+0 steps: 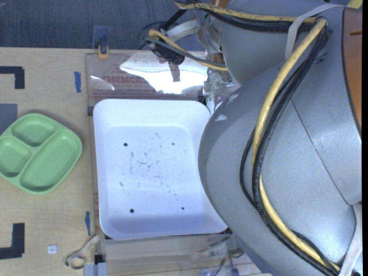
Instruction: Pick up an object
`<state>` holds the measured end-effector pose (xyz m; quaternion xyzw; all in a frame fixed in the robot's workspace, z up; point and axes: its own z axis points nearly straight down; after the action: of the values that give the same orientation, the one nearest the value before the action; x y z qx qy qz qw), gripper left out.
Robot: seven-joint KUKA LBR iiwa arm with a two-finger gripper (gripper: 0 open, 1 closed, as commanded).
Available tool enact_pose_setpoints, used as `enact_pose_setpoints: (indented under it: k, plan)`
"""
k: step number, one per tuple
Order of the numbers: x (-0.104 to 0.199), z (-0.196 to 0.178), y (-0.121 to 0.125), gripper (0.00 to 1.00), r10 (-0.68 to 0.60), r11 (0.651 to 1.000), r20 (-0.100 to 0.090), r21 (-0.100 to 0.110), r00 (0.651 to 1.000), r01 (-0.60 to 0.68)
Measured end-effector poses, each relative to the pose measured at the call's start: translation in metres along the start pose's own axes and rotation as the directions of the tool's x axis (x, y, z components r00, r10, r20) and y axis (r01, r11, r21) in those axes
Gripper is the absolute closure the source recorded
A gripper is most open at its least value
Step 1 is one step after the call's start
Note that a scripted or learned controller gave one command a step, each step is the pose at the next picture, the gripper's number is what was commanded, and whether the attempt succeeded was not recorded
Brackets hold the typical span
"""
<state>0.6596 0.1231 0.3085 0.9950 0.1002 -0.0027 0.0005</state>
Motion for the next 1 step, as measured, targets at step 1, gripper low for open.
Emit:
enact_pose_setpoints:
  k: [1]
  plan:
    - [-0.0118,0.0644,0.0436,1.0,-0.019,1.0,0.003,0.001,1.0,0.019]
